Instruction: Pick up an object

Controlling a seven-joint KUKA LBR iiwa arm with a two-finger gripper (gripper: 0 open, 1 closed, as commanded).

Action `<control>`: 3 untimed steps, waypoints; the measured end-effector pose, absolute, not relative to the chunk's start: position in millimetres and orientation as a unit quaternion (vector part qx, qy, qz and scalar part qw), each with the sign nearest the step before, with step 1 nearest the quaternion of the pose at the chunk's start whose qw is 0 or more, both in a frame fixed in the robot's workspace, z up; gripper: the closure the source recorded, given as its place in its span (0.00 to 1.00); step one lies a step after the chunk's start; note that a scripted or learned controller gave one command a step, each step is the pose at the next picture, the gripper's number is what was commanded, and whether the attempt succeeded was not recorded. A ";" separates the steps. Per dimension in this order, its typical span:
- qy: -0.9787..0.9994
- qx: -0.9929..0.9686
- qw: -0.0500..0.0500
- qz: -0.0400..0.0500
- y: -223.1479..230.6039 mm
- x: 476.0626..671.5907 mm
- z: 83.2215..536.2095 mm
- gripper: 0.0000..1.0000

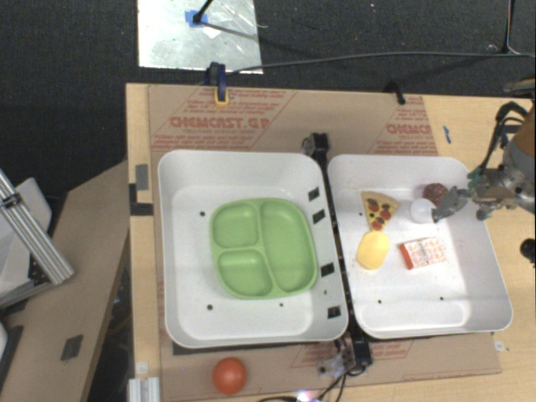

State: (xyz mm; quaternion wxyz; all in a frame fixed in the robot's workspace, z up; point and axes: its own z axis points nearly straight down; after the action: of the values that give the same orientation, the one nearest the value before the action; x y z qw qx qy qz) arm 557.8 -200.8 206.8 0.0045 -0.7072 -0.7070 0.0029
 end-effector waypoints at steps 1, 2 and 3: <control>-0.708 -0.706 -0.001 0.000 -200.3 560.7 213.7 0.00; -0.708 -0.706 0.000 0.000 -198.0 560.5 172.2 0.00; -0.708 -0.707 0.000 0.000 -195.9 558.8 121.2 0.00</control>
State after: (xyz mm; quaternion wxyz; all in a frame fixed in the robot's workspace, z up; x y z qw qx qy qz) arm 558.8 -195.9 121.2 0.0001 -0.7066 -0.7076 0.0000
